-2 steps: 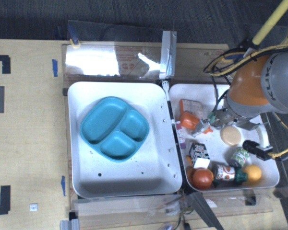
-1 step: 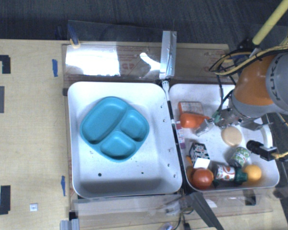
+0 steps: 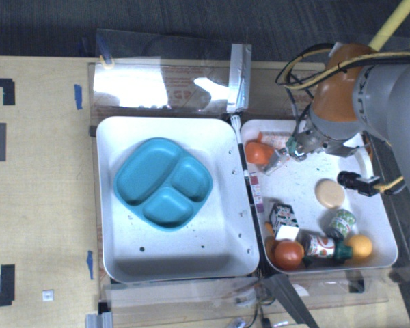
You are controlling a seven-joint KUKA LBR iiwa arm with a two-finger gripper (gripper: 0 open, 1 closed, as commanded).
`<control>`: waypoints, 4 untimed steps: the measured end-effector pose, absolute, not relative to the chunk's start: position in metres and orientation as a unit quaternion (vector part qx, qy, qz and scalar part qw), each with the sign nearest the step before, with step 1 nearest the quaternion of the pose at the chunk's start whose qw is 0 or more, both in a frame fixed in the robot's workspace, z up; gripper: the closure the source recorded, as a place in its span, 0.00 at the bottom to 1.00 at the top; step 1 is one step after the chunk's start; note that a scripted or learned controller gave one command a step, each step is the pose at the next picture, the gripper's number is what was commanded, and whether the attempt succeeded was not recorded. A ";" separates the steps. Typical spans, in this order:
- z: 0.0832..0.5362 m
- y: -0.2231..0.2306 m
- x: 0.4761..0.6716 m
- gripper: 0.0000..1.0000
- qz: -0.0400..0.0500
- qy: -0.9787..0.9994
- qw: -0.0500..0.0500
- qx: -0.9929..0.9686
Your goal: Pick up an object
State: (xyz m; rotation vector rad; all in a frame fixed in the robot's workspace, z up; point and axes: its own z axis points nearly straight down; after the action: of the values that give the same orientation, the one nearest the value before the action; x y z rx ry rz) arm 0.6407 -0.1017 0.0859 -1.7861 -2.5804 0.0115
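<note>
Pincer, grip state unreadable, sits beside an orange ball, with a beige disc nearby.

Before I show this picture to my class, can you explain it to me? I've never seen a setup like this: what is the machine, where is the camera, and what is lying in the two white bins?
The camera is fixed above a bench and looks down at a slant. The machine is a grey robot arm with an orange band above its wrist, reaching in from the right. Its gripper hangs over the top of the right bin, beside an orange-red ball. Whether it holds anything cannot be told from here.

The left bin holds a blue tray with compartments. The right bin also holds a pale round disc, a small green can, a red tomato-like ball, a bottle lying on its side, a yellow-orange ball and a small dark packet.
</note>
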 end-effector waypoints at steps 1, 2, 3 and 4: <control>0.193 -0.147 0.596 0.00 -0.001 -0.796 -0.004 -0.605; 0.099 -0.191 0.585 0.00 0.002 -0.798 0.003 -0.602; 0.086 -0.193 0.591 0.00 -0.001 -0.792 0.000 -0.610; 0.098 -0.194 0.593 1.00 -0.001 -0.793 -0.004 -0.610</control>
State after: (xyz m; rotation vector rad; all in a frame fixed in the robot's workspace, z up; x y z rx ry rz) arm 0.5930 -0.1942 0.0980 -1.9207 -2.4961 -0.0046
